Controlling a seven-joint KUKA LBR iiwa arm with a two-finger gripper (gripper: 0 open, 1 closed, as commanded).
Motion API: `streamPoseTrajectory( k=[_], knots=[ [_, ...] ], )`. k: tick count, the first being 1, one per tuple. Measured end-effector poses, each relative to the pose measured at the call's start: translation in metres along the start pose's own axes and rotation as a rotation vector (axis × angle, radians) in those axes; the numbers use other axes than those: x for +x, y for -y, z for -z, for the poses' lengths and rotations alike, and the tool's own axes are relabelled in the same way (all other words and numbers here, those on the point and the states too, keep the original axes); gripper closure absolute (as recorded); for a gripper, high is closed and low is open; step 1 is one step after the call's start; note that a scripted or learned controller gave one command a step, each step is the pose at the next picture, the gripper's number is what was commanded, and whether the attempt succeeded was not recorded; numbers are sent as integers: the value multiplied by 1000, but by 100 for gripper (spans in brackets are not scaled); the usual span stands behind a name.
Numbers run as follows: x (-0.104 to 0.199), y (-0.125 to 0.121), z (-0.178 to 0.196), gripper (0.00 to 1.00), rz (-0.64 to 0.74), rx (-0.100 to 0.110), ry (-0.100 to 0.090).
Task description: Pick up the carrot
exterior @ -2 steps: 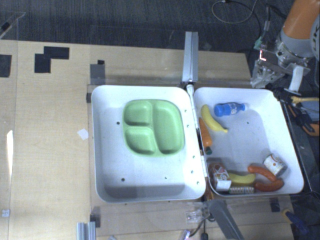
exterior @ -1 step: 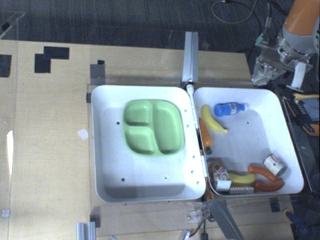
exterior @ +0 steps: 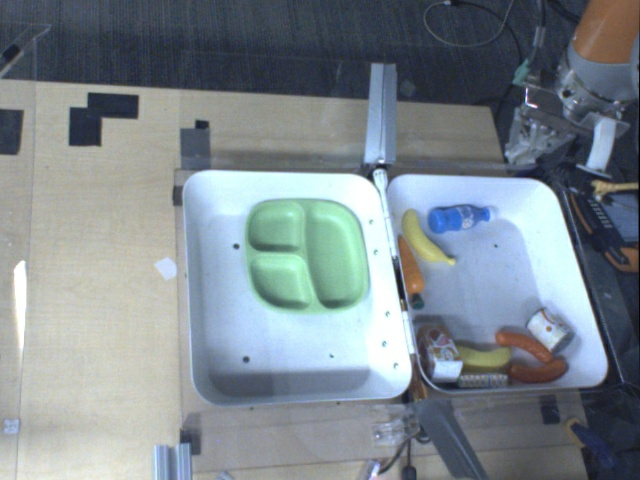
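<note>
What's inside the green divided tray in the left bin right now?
The green tray shows three bare compartments, nothing in them. It covers the left bin's floor beneath it.

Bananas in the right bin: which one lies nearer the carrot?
The upper banana, lying aslant just below the blue bottle, right beside the carrot at the bin's left wall. The other banana lies at the bottom edge among the sausages.

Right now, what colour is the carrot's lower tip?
Dark green; the carrot itself is orange, seen in the camera view.
</note>
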State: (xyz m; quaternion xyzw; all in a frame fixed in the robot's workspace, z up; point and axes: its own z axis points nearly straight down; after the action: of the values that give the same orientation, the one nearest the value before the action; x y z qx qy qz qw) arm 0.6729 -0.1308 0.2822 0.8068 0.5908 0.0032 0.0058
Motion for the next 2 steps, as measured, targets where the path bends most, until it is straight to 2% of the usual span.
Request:
streamPoseTrajectory(
  k=[1, 2],
  knots=[
    [2, -1, 12, 100, 10, -5, 1],
    [66, 25, 15, 100, -688, 12, 2]
  ],
)
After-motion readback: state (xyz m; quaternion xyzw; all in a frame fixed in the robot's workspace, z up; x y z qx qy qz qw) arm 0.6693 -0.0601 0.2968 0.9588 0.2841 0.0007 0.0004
